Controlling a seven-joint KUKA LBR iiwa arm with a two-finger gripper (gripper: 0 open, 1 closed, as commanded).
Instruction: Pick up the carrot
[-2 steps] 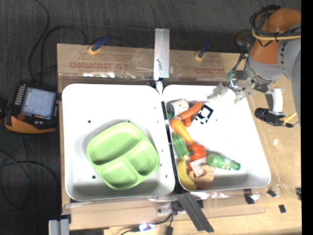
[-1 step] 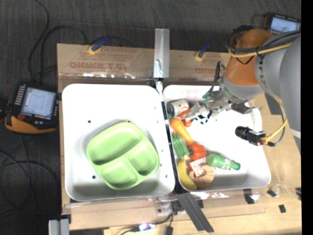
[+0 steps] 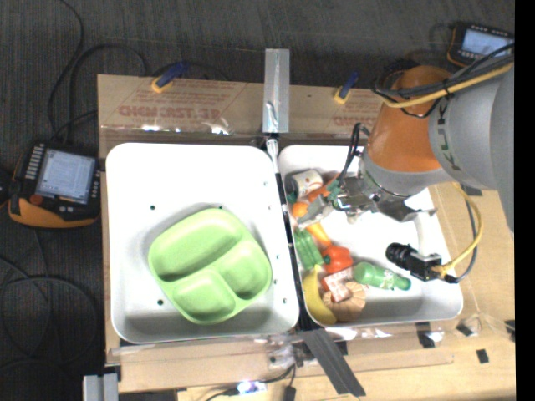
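Note:
The carrot [image 3: 306, 201] is a small orange piece lying near the left wall of the right bin [image 3: 443, 303], just below a white cup [image 3: 304, 180]. My gripper [image 3: 328, 199] reaches in from the right and sits low over the bin, right next to the carrot's right end. The gripper's body hides part of the carrot, and I cannot make out whether the two touch.
Below the carrot lie a green vegetable [image 3: 306, 246], a red-orange pepper [image 3: 337, 258], a green bottle [image 3: 381, 276], a yellow banana [image 3: 314, 301] and a small red-and-white packet [image 3: 340, 288]. The left bin [image 3: 134, 174] holds a green divided plate [image 3: 211, 263].

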